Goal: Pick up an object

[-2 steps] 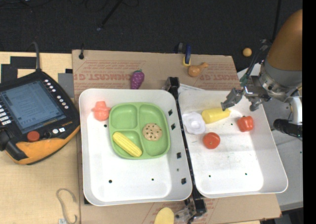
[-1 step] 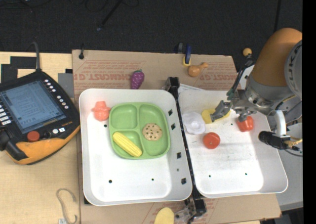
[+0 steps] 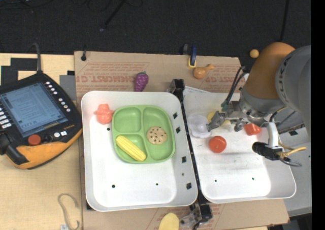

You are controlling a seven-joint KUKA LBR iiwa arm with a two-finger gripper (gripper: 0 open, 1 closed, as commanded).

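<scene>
A: What do we see nearest the claw (image 3: 219, 118)?
B: A red tomato (image 3: 218, 144) just below it in the right bin (image 3: 254, 183); a clear cup (image 3: 199, 125) just to its left; a second red piece (image 3: 252, 129) to its right.
A: Is the claw clenched?
B: We cannot tell.
A: And farther left?
B: In the left bin (image 3: 132, 183) we find a green tray (image 3: 133, 121) with corn (image 3: 131, 148) and a cookie (image 3: 157, 135); a pink toy (image 3: 103, 114) beside it.
</scene>
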